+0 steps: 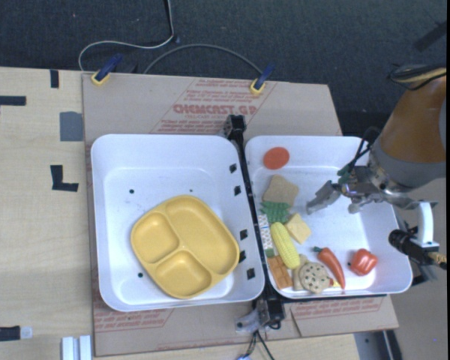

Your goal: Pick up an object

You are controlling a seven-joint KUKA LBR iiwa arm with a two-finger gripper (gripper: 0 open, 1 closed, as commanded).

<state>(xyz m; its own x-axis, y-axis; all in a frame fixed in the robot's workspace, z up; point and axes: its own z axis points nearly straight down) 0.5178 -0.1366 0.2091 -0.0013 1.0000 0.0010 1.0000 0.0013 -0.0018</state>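
A: Logging contents of the right bin (375,152). Along its left side sit a tan bread slice (280,190), a green leafy piece (276,211), a corn cob (286,245), a pale yellow wedge (299,229), a cookie (313,277) and an orange slab (280,274) partly under the corn. A carrot (331,265) lies just right of the cookie, a red pepper (363,261) further right, and an orange-red disc (276,157) near the back wall.

B: Gripper?

A: The gripper (324,197) hangs over the middle of that bin, pointing left toward the bread and the wedge. Nothing is seen between its fingers; whether they are spread or closed, I cannot tell. Not touching any item as far as the view shows.

B: Arm pose?

A: The arm (412,137) enters from the right, orange band above the wrist, wrist low over the bin's right half.

B: Surroundings?

A: The left bin (112,160) holds a yellow divided plate (184,245). Both bins rest on a cardboard sheet (202,107) held by two clamps (105,72) at its back edge, on a light wooden bench (30,223) with black marks. Dark carpet (285,21) behind, with a cable (165,10) across it.

B: Writing?

A: Red print on the cardboard, upside down; not confidently readable.
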